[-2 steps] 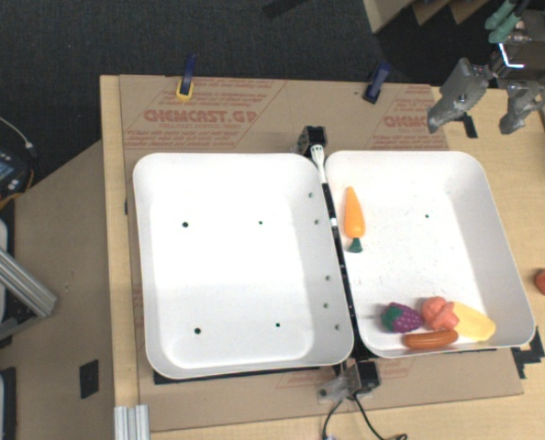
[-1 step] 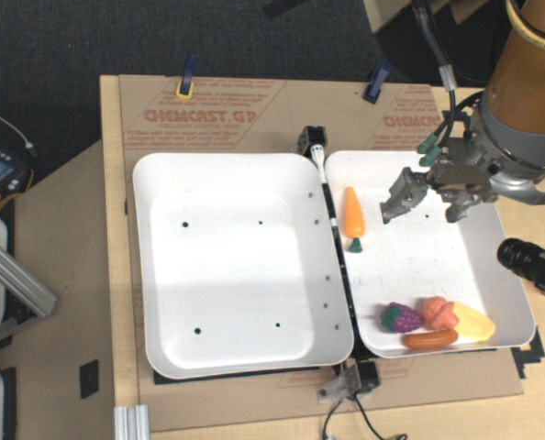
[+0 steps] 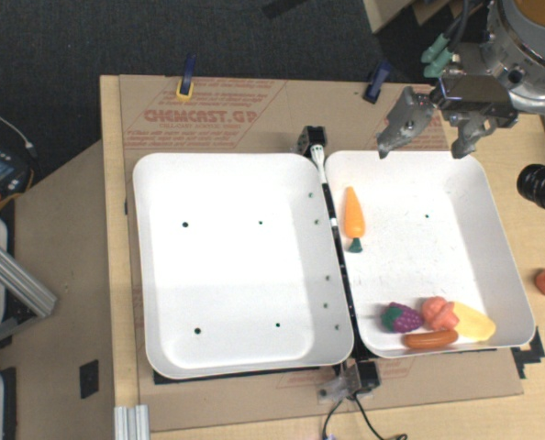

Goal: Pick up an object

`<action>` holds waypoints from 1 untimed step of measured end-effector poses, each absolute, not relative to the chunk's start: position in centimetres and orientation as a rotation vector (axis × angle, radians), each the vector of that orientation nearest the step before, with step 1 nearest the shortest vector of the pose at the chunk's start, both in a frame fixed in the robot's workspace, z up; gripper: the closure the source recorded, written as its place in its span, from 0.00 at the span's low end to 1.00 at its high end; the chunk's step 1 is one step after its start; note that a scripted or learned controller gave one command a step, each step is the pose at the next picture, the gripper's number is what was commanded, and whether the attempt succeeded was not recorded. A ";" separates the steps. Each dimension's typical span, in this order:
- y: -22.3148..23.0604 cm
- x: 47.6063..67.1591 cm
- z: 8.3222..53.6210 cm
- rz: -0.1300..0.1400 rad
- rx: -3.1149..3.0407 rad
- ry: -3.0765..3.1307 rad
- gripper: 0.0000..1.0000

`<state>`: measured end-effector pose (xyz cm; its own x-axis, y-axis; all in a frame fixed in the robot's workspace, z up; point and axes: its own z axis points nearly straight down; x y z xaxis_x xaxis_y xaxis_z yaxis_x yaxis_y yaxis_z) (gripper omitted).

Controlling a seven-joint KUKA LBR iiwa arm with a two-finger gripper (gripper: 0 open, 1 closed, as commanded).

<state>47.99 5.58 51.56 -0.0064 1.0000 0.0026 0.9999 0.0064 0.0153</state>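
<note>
Carrot (image 3: 353, 211) lies in right bin (image 3: 493, 236); open gripper (image 3: 430, 139) hovers above.

Arm (image 3: 529, 26) cut off at right edge

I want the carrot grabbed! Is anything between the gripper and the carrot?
No. In the camera view, bare white bin floor separates the open gripper from the carrot.

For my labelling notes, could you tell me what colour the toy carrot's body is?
Orange, with a green stem end: carrot, clearest in the camera view.
</note>
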 end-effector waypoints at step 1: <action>10.0 48.0 53.6 0.008 2.215 2.223 0.00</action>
<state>47.96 9.98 53.63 -0.0035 1.0000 0.0014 1.0000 0.0034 0.0057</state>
